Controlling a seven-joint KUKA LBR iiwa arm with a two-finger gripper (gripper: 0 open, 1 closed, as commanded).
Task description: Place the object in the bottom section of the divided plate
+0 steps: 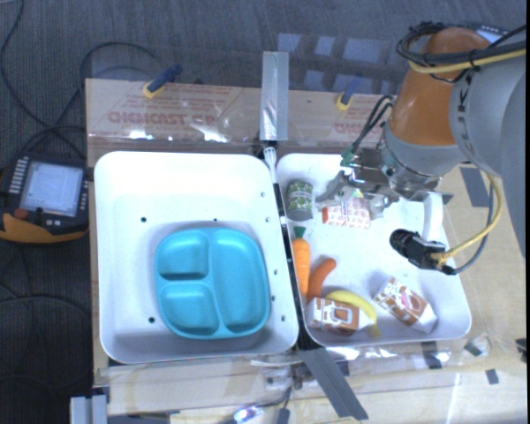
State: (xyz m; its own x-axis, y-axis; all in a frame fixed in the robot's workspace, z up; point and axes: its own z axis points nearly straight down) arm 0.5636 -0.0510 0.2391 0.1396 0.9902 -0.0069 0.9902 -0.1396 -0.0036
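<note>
Divided plate (214,281), teal w/ three sections, sits flat in the left white bin (124,193), toward the bin's near side. We count 1 plate and nothing else in that bin.

Surface & room: we see 2 shallow white bins side by side on a bench, a metal strip (275,95) running up from the seam between them. Behind the bins lies a flat cardboard sheet (177,113) w/ red print under clear film, held by 2 clamps w/ yellow tips, one at (162,79). Floor is dark grey carpet (88,16) w/ black cables across it. A handheld control pendant (40,197), orange-edged w/ a lit screen, lies on the floor left of the bench.

Right bin (455,321) contents, counted: 1 small green-labelled can (299,199) near the far-left corner; 1 carrot (300,259) along the left wall; 1 orange-red sausage-like piece (321,275) just beside it; 1 banana (353,303) lying against 1 brown-and-white carton (331,318); 1 red-and-white packet (404,302) near the front right; 1 red-and-white packet (346,216) directly beneath the gripper.

Gripper (358,200) hangs over the far part of the right bin, arm coming in from the right, orange band above it. We cannot tell whether the jaws are released or clenched, nor whether they touch the packet below. A black cylindrical fitting (411,246) on a yellow-tipped cable hangs beside the wrist.
</note>
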